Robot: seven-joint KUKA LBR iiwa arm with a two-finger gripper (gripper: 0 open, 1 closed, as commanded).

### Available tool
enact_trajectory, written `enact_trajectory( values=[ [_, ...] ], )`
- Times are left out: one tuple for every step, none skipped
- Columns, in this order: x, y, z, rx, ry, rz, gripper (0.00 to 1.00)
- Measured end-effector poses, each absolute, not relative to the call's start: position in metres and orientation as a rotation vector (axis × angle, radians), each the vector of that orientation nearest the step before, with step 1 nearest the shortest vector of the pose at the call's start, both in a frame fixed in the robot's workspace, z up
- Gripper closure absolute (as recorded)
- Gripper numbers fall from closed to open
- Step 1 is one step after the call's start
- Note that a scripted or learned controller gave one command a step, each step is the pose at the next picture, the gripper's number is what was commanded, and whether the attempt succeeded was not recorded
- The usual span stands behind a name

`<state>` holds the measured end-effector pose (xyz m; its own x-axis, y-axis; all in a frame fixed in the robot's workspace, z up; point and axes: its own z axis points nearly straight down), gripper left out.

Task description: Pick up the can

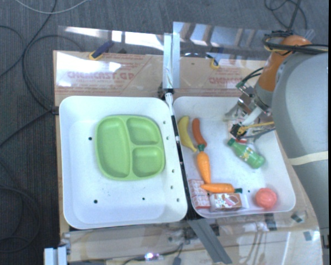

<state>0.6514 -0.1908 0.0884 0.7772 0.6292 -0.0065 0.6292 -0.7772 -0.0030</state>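
Note:
My gripper (241, 121) hangs over the upper right part of the right bin (284, 203), below the arm's orange band (271, 70). A small dark thing with a yellow edge (237, 130) sits right at the gripper's tip; I cannot tell whether it is the can or part of the tool. Just below it a green bottle-shaped container with a white cap (247, 152) lies on its side on the bin floor. I cannot make out a plain can shape elsewhere.
The right bin also holds a banana (185, 132), a sausage (198, 132), two carrots (203, 167) (217, 187), a juice box (227, 201) and a red ball (266, 198). The left bin (77, 203) holds a green divided plate (130, 147).

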Motion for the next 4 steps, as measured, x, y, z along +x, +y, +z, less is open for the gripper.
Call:
enact_trajectory(
  values=[
    [0.588, -0.178, 0.090, -3.040, -0.824, -0.008, 0.00],
    [0.536, -0.213, 0.091, -3.120, -0.369, -0.021, 0.00],
    [0.633, -0.214, 0.088, -3.092, -0.470, 0.004, 0.00],
    [0.657, -0.216, 0.087, -3.085, -0.432, 0.053, 0.00]
  ],
)
